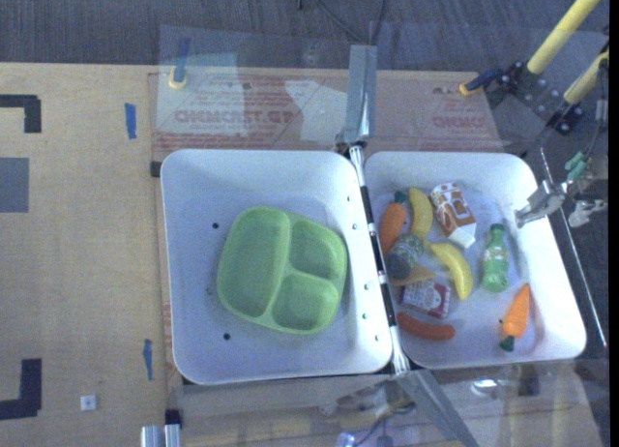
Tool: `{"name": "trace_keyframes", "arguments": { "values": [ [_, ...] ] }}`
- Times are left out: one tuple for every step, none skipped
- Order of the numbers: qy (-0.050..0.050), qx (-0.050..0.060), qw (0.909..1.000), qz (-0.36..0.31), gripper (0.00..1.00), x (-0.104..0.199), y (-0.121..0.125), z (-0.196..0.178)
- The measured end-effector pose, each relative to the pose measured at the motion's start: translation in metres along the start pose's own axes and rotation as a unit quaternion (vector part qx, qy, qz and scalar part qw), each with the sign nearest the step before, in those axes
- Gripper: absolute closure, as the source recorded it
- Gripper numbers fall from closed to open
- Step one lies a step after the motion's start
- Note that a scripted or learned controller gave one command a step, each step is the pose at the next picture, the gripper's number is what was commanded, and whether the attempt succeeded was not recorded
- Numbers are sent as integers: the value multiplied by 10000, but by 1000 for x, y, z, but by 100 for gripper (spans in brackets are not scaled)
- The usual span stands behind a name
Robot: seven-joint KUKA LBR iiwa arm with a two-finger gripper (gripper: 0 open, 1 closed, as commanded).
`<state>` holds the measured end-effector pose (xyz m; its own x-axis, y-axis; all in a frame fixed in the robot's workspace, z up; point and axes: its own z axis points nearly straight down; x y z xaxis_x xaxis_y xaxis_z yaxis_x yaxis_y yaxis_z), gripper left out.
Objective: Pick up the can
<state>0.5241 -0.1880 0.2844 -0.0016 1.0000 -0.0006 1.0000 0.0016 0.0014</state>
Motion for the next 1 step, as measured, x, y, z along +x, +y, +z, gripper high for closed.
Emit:
{"name": "trace_keyframes", "arguments": {
  "values": [
    [5, 7, 9989, 465, 0, 42, 3, 123]
  ]
}}
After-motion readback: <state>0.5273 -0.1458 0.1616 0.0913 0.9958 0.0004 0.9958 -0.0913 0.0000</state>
